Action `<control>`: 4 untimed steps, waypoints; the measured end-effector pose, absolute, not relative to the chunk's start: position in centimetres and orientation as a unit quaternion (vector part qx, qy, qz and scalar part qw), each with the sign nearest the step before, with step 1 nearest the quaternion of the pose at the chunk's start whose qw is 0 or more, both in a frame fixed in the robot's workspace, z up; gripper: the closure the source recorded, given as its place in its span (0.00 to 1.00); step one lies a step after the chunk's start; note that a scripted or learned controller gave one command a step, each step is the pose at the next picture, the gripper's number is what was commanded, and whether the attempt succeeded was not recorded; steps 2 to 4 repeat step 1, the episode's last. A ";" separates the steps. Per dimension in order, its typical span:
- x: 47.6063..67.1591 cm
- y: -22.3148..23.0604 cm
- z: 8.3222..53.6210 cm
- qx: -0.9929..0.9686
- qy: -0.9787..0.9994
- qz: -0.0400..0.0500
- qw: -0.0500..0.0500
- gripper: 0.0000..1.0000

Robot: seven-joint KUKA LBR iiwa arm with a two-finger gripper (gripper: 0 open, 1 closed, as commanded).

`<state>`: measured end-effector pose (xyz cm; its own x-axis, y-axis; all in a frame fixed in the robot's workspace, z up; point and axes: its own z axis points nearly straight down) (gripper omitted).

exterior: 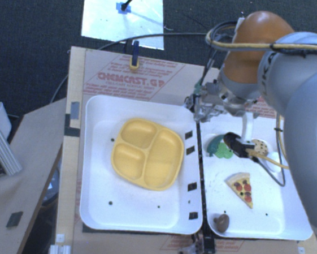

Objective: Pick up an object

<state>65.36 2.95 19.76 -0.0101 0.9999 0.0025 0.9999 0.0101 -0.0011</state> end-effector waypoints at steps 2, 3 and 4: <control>64.7 7.8 21.2 -0.704 -0.711 -0.001 0.001 1.00; 64.7 7.8 21.2 -0.704 -0.711 -0.001 0.001 1.00; 64.7 7.8 21.2 -0.704 -0.711 -0.001 0.001 1.00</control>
